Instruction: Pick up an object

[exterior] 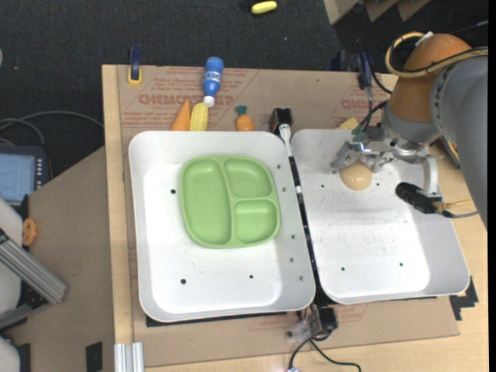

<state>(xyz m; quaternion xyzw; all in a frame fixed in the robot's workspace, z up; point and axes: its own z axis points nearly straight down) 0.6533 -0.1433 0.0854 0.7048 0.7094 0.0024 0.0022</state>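
A tan, rounded, egg-like object point(357, 179) lies in the right white bin point(387, 262), near its far edge. My gripper point(359, 158) hangs just above and behind this object, at the end of the grey arm that comes in from the right. The gripper's lower end meets the top of the tan object in this view, and I cannot see whether it touches or grips it. The left white bin point(167, 270) holds a green divided plate point(229, 200) lying flat in its middle.
Behind the bins on the cardboard lie a blue-and-white bottle point(211, 78), a yellow corn cob point(199, 116), an orange carrot point(180, 118), a small carrot point(244, 121) and a black object point(280, 118). A yellow item point(264, 7) lies on the dark floor beyond.
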